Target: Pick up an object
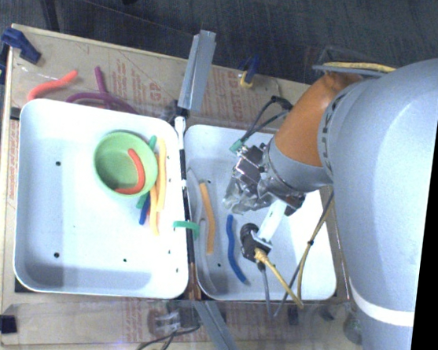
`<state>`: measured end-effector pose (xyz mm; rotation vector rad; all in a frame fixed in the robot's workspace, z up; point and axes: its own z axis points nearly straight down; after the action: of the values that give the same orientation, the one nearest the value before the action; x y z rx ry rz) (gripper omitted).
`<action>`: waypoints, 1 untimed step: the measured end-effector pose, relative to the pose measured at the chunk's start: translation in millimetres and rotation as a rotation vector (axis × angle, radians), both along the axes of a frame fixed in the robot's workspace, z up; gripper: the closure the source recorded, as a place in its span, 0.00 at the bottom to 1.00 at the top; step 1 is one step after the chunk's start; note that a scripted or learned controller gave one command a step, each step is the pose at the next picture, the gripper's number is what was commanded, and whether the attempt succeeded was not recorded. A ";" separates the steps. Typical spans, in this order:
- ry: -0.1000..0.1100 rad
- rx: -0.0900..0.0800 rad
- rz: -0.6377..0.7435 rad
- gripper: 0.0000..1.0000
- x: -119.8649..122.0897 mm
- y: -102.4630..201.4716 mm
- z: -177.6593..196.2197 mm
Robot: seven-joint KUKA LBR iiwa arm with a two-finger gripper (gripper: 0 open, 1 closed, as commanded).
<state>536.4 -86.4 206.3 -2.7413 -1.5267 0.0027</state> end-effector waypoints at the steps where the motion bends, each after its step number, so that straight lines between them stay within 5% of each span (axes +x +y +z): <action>1: 0.001 0.001 0.000 0.00 -0.2 0.0 -0.3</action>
<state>536.2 -86.4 206.0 -2.7404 -1.5260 0.0031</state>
